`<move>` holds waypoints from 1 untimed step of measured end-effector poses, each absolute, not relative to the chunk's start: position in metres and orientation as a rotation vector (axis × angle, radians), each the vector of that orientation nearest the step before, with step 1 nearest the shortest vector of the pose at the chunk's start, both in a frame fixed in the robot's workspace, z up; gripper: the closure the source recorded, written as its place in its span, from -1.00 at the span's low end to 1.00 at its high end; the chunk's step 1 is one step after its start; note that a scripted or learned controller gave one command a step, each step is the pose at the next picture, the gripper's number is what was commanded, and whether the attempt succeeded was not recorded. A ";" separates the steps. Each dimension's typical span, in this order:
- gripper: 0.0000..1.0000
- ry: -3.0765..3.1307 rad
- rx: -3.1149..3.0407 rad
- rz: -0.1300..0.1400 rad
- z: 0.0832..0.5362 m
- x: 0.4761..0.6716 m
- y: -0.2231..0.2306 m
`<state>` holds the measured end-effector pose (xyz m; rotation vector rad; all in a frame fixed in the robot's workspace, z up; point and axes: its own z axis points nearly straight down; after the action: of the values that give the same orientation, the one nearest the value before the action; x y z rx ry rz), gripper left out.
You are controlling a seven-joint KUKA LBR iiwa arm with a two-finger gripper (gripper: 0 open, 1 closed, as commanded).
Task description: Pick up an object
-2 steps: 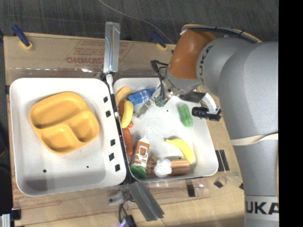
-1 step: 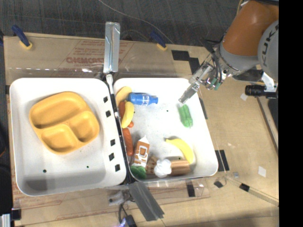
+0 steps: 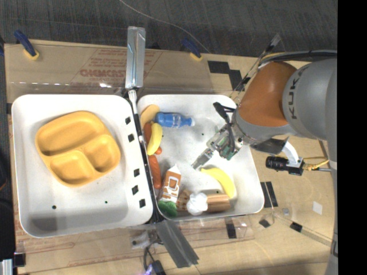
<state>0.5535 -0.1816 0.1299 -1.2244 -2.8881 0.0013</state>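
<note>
Nearest the lens, saw the grey arm (image 3: pixel 312 96) with its orange band, reaching in from 3 o'clock across the worktop (image 3: pixel 298 245). Found its gripper (image 3: pixel 198 164) low over the middle of the right bin (image 3: pixel 252 171), tilted toward 7 o'clock. Could not tell whether the fingers were spread or pressed together; made out nothing between them.

Noted a banana (image 3: pixel 222 180) just beside the gripper at its 4 o'clock, apart from it. Along the bin's 6 o'clock wall, found a white crumpled lump (image 3: pixel 198 203) touching a brown block (image 3: pixel 217 203), a small carton (image 3: pixel 170 185) at their 10 o'clock, and something green (image 3: pixel 166 209) in the corner. Against the 9 o'clock wall, saw two more bananas (image 3: pixel 155 139) above an orange-red stick (image 3: pixel 154 172), perhaps a carrot. Spotted a blue bottle (image 3: pixel 172 120) lying on its side toward 11 o'clock.

In the left bin (image 3: pixel 34 216), found a yellow divided tray (image 3: pixel 77 148), well apart from the gripper.
</note>
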 end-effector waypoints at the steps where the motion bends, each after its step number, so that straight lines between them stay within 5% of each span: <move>1: -1.00 -2.966 -1.041 0.001 0.129 0.581 -0.210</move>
<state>0.5809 -0.2099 0.1288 -1.0408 -2.9664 0.0015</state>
